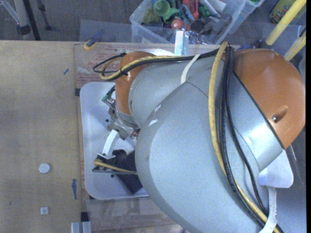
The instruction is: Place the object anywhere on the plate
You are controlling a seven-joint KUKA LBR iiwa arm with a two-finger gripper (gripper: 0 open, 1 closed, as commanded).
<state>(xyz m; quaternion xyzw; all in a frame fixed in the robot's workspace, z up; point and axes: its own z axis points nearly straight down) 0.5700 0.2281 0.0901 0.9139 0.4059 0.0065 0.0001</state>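
1. Over the white bin (92, 130) I, the gripper (119, 127), hang low beneath my arm (194, 144).
2. Spread or pressed together: I cannot tell.
3. Object and plate are hidden by my arm; I judge placement not yet confirmed.

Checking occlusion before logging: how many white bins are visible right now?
1. The white bin sits left of centre, partly under the wrist of the arm. The arm covers most of the scene to its right, so another bin may be hidden.

Position: one camera, fixed above the surface (39, 106).
Direction: down at a slant; my arm (194, 144) enters from the right.
Nearness: my arm is close under the lens and covers most of the white bin (90, 130).
Top edge: clear toy box (194, 8).
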